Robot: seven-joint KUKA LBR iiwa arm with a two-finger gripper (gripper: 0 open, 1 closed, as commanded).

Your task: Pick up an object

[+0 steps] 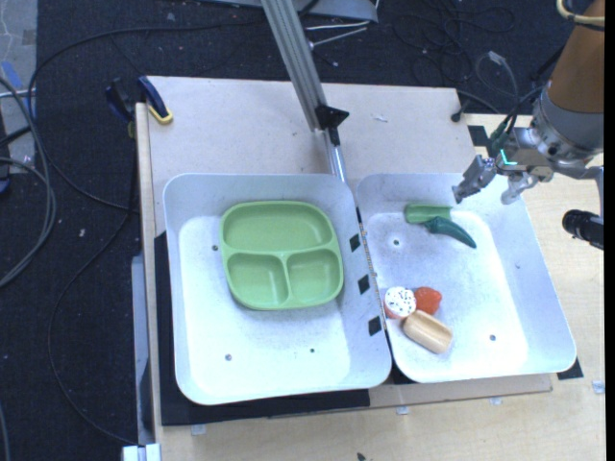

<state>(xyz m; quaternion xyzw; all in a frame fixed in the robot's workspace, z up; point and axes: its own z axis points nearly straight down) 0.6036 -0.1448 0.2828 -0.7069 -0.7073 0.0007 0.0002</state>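
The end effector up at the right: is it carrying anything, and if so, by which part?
Nothing is held. The end effector hangs open above the right bin's far edge, with no item between its fingers; the green toy lies apart, below it.

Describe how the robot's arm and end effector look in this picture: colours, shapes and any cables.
The arm is a thick rounded tube, orange-tan above a grey wrist. The end effector is small, grey metal, with two thin fingers and a green-lit spot on its body. Thin dark cables run close by.

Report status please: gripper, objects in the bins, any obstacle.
Gripper open, nothing held, above far edge of right bin. Green toy just beside it; small toys at near-left corner. Green tray in left bin. No obstacle.
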